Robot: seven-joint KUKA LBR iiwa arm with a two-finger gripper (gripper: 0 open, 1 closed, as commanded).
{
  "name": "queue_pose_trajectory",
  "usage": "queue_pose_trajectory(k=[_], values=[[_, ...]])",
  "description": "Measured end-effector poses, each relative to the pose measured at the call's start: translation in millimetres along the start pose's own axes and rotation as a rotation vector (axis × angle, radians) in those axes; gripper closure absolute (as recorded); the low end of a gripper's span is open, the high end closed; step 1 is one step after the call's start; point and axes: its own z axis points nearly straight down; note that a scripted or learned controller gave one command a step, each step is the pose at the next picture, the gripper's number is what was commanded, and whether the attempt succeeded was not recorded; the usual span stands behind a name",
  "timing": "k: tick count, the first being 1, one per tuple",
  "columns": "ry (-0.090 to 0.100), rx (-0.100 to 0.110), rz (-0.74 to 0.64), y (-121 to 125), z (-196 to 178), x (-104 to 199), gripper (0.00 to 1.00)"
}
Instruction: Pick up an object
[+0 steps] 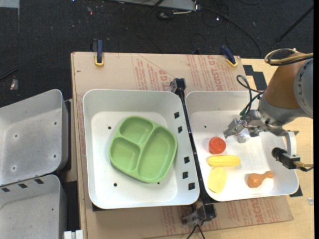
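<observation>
— Cardboard-topped table point(129, 68), two white bins. Where is the end effector point(238, 132)?
— Low inside the right bin point(279, 185), holding nothing; its opening cannot be judged. A red tomato point(217, 145) lies just beside it, toward the camera; a yellow banana point(224, 160) beyond that.

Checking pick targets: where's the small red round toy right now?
The small red round toy sits in the right white bin, toward its left side, just above the yellow corn-shaped toy and below-left of the claw.

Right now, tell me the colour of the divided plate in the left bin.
Light green; the divided plate shows clearly in the camera view.
</observation>
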Motion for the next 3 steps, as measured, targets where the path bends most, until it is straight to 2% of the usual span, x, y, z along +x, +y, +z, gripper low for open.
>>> queue_pose_trajectory(k=[1,2,3], values=[[-0.001,-0.007,0.000,6,5,-4,0.00],[-0.013,-0.026,0.000,9,-9,-7,1.00],[0.007,0.005,-0.001,13,-63,-18,1.00]])
